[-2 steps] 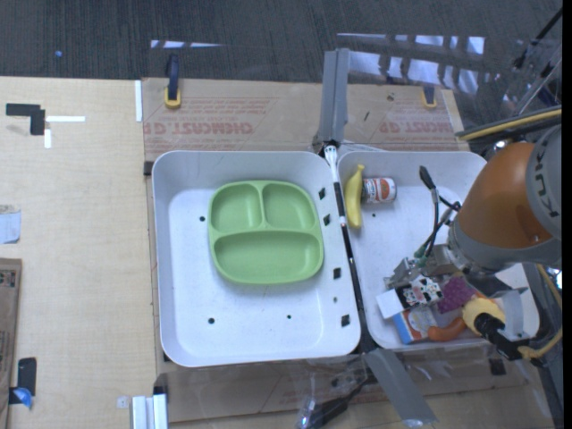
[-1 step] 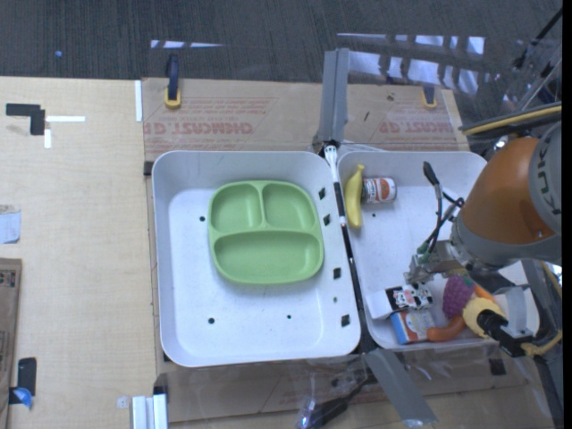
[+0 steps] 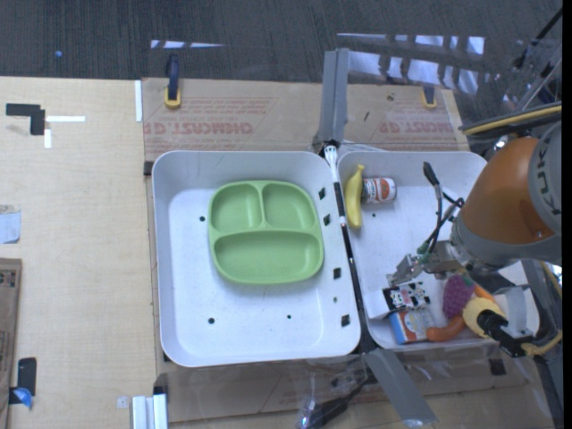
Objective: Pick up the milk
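Camera view: two white bins sit side by side on the tabletop [image 3: 71, 239], on a cardboard sheet [image 3: 223, 119] with red lettering.

Left bin [image 3: 170, 266], centre of frame: holds one green divided plate [image 3: 265, 232], lying flat in the upper middle.

Right bin [image 3: 465, 164], right of centre:
- banana [image 3: 355, 197] in the upper left corner, running along the wall shared with the left bin
- can [image 3: 380, 189] on its side, just right of the banana
- milk [image 3: 408, 311] in the lower part of the bin, lying flat near the front wall. It is a small carton with a black-and-white print on the upper half and blue on the lower end.
- purple grapes [image 3: 458, 291] just right of the milk
- carrot [image 3: 444, 332] below the grapes, its tip close to the milk's lower right corner

The arm [image 3: 505, 204] comes in from the right edge, and its orange band covers the right side of the right bin. The hand [image 3: 415, 266] is down inside that bin, right at the milk's upper end, between the carton and the grapes. I can't tell whether it is apart or together, because the view is too cluttered there. The milk looks to be resting on the bin floor. Can't tell whether the hand touches it.
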Robot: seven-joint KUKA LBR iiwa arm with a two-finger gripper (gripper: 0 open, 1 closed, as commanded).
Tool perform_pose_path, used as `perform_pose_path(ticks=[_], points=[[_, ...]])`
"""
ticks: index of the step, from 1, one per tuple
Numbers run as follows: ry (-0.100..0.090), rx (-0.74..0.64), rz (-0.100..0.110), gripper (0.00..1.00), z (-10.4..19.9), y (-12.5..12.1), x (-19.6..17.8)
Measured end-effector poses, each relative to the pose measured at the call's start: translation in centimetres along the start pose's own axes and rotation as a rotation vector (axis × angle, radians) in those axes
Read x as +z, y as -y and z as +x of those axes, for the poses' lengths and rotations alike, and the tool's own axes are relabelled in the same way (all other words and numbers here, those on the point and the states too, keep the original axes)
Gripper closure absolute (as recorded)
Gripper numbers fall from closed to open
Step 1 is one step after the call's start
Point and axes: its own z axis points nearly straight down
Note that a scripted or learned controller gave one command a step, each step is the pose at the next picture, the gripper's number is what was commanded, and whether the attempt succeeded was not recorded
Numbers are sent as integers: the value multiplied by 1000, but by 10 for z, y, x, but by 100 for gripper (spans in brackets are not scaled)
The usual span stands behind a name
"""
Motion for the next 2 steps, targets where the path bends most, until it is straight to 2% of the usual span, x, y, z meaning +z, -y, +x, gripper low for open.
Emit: perform_pose_path(ticks=[1,2], points=[[7,-65,-27,0,0,7,3],[21,-391,-49,0,13,-2,-3]])
